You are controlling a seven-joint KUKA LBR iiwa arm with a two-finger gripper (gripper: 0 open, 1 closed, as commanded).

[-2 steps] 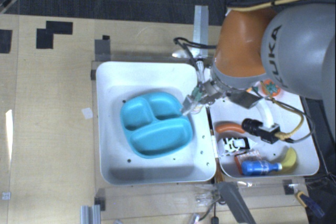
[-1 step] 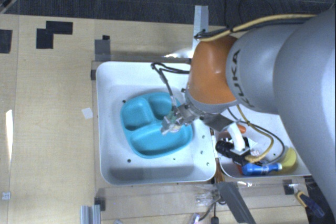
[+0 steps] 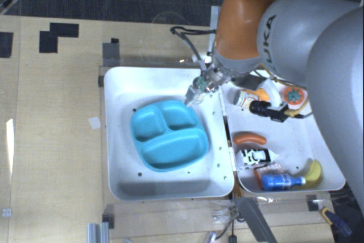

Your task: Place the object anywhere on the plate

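Well to the left of the pincer (image 3: 195, 95), pale worktop (image 3: 51, 122); nearer on that side, the left bin (image 3: 116, 139), carrying a blue three-part plate (image 3: 168, 151) just below and left of the pincer, tip poised over the plate's upper right rim, close to the wall between the bins; cannot tell whether spread, pressed together or pinching anything, too small and blurred at the tip to say; cannot confirm any object held there, nor any lying on the plate. Right of the pincer, the right bin (image 3: 298, 139), and in it the likely candidates for the task's object, left unnamed by the task: just right, an orange-and-white bottle (image 3: 248, 98); below and right, a reddish sausage (image 3: 249, 138) lying crosswise, apart from the plate with the bin walls between; just under that, a black-and-white packet (image 3: 252, 157); lower still, a blue bottle (image 3: 281, 182) on its side; furthest right and down, a yellow banana (image 3: 313, 171). Taking the sausage as the nearest candidate: probably a light toy, smooth, rounded, somewhat slippery and prone to roll; best gripped across its narrow middle, closing on the long sides rather than the tapered ends; no sign of fragility, so a firm squeeze judged safe, though liable, if soft-skinned, to squirt out sideways.
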